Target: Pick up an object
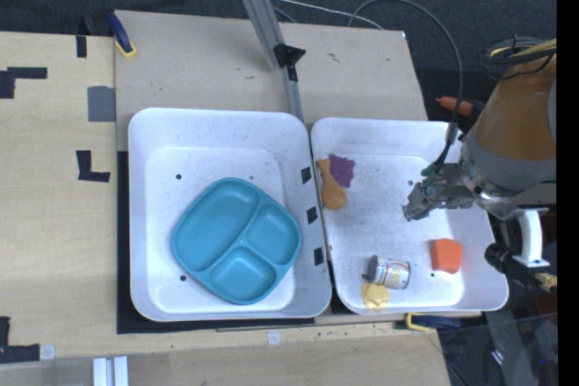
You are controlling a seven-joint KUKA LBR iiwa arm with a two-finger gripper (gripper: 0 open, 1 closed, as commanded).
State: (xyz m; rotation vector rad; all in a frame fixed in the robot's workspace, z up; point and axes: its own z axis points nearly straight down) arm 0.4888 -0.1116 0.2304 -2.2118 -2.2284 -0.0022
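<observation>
— So where was the hand (418,205)?
— Over the right bin (407,133), its state impossible to tell.
— And the objects?
— An orange block (445,255) lay at its four o'clock, a small can (390,271) at six, a purple piece (341,168) at ten; a blue tray (237,240) sat in the left bin (217,124).

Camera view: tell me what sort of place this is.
Probably a robotics lab's test bench: two white bins sit side by side on boards, the arm's gripper hangs over small objects, and loose cables trail across dark carpet.

Right bin (362,133) holds purple piece (341,168), tan piece (332,193), small can (390,272), yellow piece (375,294), orange block (445,255)
</observation>
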